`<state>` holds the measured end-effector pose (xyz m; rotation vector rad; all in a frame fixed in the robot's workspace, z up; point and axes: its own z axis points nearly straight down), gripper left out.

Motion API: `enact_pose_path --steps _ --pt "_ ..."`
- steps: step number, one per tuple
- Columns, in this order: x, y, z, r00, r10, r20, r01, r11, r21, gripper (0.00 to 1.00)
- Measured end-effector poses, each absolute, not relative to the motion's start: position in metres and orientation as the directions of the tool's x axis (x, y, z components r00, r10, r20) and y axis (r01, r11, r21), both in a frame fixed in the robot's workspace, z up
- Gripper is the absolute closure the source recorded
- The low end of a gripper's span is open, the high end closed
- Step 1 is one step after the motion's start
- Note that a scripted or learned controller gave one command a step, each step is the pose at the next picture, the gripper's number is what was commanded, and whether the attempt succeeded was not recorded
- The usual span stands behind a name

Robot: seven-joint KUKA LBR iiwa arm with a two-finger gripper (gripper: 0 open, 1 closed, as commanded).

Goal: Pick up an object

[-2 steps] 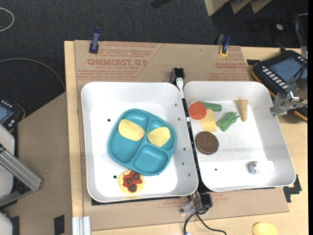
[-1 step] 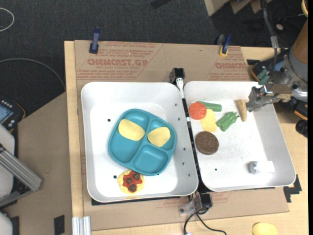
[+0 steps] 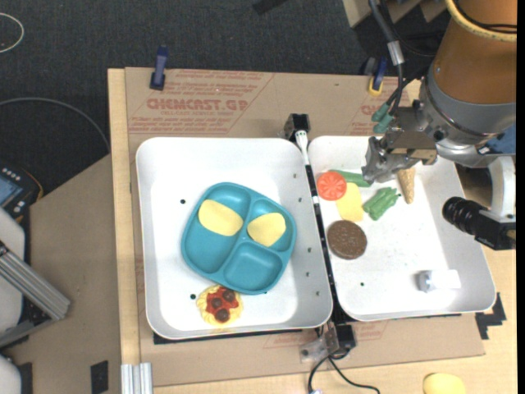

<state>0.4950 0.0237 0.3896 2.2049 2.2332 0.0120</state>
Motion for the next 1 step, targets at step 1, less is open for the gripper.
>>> enact_pose_path --steps 1 --pt "0.5196 -0.0221 0.3369 0.005 1.0 -0.001 1.0 -0.005 -0.006 1.0"
